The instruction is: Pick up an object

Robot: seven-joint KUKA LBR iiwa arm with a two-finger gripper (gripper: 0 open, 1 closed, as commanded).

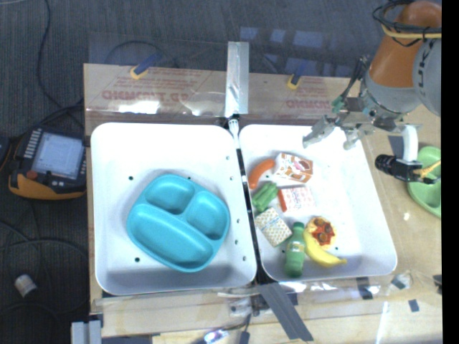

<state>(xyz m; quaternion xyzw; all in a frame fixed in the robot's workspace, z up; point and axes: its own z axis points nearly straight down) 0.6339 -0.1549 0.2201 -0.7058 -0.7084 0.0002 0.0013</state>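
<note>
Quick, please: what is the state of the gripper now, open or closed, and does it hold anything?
Gripper: jaws open, holding nothing, above the far right corner of the right bin.

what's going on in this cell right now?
A KUKA arm reaches in from the right, its gripper hovering over the far right corner of the right bin, fingers spread and holding nothing. The pickable items sit untouched in that bin: a banana, a green bottle, small cartons and toy vegetables. The left bin holds a blue divided tray. No pick yet.
</note>
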